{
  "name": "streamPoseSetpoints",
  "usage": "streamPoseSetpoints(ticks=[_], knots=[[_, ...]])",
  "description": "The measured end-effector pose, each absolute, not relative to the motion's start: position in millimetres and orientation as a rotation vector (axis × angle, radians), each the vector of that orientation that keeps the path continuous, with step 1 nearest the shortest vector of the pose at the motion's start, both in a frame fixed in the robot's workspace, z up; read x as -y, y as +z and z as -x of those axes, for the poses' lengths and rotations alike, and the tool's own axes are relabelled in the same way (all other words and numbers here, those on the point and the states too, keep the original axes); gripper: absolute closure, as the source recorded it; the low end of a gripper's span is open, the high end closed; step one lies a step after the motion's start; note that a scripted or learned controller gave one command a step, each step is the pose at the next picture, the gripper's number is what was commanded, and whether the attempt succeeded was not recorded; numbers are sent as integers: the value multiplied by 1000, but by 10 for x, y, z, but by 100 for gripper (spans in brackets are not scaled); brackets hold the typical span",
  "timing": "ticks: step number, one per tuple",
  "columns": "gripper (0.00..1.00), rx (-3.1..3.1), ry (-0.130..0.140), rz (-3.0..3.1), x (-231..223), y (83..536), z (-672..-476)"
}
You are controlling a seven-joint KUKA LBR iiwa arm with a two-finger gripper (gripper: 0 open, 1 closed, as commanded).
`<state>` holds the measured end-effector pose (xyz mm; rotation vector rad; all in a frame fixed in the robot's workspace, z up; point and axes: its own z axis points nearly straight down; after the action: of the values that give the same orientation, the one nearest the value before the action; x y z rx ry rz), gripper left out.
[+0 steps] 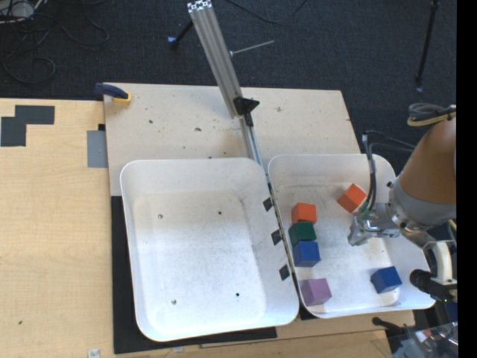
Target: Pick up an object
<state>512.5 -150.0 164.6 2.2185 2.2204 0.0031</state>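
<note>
- White plastic, two shallow bins side by side on the bench; their inner rims touch along the middle seam.
- Left bin: bare speckled floor from its left rim across to the seam, so it offers wide open room in every direction.
- Right bin: six cubes lie in it.
- Along the seam-side wall of the right bin, a tight column: orange cube at the top, green cube touching it below, blue cube touching the green one. All three stand just beside the left rim, with little clearance on that side.
- Purple cube sits at the near-left corner of the right bin, close to the front rim and apart from the column.
- Second orange cube, tilted, lies in the middle of the right bin toward the far rim, with bare floor all round it.
- Gripper hangs over the bin's centre-right floor, just below that tilted orange cube and near it; nothing shows between the fingers. Whether they are spread or closed cannot be told from this angle.
- Bare floor lies between the column and the gripper.
- Second blue cube rests near the near-right corner, close to the front rim, apart from the gripper.
- Grey arm enters over the right rim.
</note>
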Motion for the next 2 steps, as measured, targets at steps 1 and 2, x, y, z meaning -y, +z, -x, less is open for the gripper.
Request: streamPoseSetpoints(ticks=[1, 2], knots=[[100, -2222, 2, -2218, 1510, 2135, -5135], [100, -2229, -1, -2221, 1004, 2069, -5064]])
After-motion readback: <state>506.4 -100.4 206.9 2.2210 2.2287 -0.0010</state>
